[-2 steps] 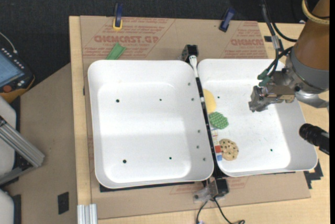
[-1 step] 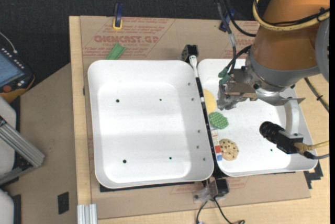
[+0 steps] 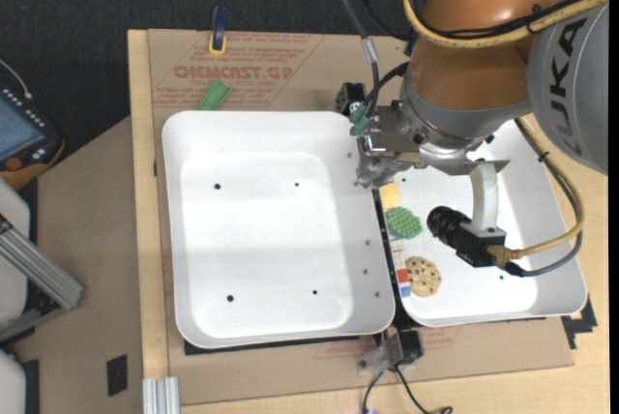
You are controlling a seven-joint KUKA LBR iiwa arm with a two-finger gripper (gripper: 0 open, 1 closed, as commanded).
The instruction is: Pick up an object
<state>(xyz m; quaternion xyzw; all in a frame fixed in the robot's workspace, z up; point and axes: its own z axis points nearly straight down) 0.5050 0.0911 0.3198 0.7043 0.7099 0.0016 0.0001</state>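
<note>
From here the arm (image 3: pixel 484 25) covers the back of the right bin (image 3: pixel 542 291) and runs off the top and right edges. The gripper (image 3: pixel 372 172) is a blur of metal; its fingers can't be made out.

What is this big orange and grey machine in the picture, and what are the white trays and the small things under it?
It is a robot arm, seen by one camera above the bench, looking down at a slant. The arm reaches in from the right. Its end effector hangs low over the left edge of the right bin; I cannot tell whether it holds anything. Two shallow white bins lie side by side. The left bin shows small dark dots. In the right bin lie a green object, a cookie-like round object and a yellow piece.
</note>
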